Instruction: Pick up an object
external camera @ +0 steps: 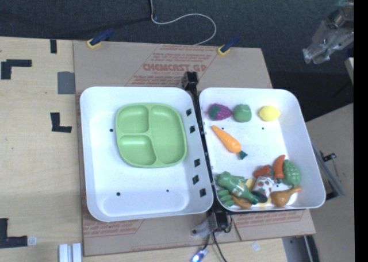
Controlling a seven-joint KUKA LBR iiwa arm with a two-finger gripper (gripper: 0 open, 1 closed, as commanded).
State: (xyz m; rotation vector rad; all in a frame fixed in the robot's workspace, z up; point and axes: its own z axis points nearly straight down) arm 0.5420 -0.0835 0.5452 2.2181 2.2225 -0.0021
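2 shallow white bins are seen side by side on the bench [40,157], joined along a dark middle seam. the left bin [98,197] is taken up by a green divided plate [152,135], set near its centre. the right bin [302,134] carries the toy food, so any object for the pick is judged to lie there.

along its far wall 3 pieces are spaced apart in a row: a purple piece [219,111], a green piece [242,112] and a yellow piece [268,112]. a carrot [227,139] lies alone on bare floor nearer the middle, slanted. the near wall is crowded by a heap of green, red and orange pieces [259,185], touching one another.

the carrot and the 3 far pieces are judged the easier targets, since free room is left around each.

the tool [328,39] is seen at the upper right, off the bins and above dark floor, well apart from every piece. whether it is open or closed cannot be told, as it is blurred. nothing is seen held.
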